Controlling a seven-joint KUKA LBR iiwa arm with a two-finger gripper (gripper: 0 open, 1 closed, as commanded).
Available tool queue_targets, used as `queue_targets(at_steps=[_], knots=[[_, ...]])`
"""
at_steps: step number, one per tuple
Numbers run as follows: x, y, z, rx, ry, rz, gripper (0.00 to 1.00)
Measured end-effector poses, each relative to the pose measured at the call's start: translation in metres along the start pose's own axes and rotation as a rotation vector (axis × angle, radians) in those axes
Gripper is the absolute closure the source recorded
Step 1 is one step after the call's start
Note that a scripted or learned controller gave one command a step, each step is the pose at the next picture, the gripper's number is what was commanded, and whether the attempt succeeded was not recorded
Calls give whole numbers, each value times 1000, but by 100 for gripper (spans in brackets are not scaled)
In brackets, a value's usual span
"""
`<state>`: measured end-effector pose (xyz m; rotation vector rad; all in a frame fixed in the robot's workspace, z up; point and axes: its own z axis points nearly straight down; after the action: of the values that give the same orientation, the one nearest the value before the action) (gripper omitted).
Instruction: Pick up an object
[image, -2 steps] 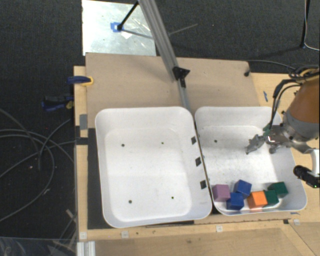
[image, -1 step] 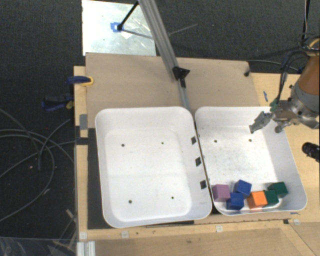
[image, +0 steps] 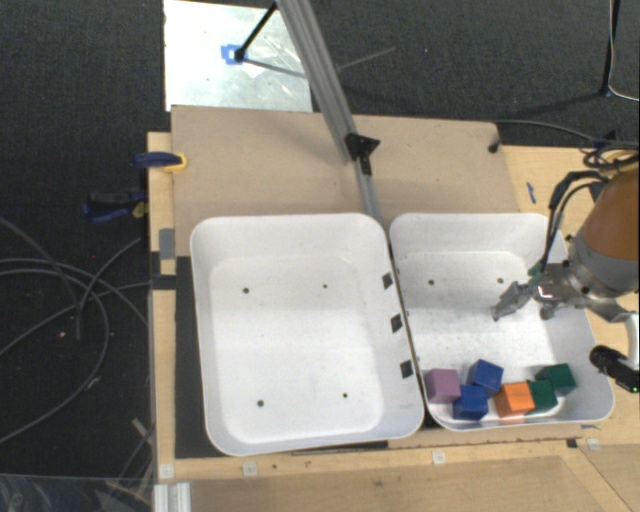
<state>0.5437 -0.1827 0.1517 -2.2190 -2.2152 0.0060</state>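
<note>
Several small blocks lie along the near edge of the right bin (image: 460, 250): a purple block (image: 441, 383), two blue blocks (image: 486, 374) (image: 470, 402), an orange block (image: 516, 398) and green blocks (image: 556, 378). My gripper (image: 527, 306) hangs over the right side of this bin, above and behind the blocks. Its fingers are spread open with nothing between them, and it stands clear of every block.
The left bin (image: 300, 330) sits beside the right one, their rims touching at the middle. A grey metal pole (image: 330, 95) slants in from the top toward the bins' shared corner. Cables and blue clamps (image: 150, 160) lie off the bench's left side.
</note>
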Motion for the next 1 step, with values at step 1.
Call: queue_targets(at_steps=[1], knots=[[25,44,65,-7,0,-10,0]])
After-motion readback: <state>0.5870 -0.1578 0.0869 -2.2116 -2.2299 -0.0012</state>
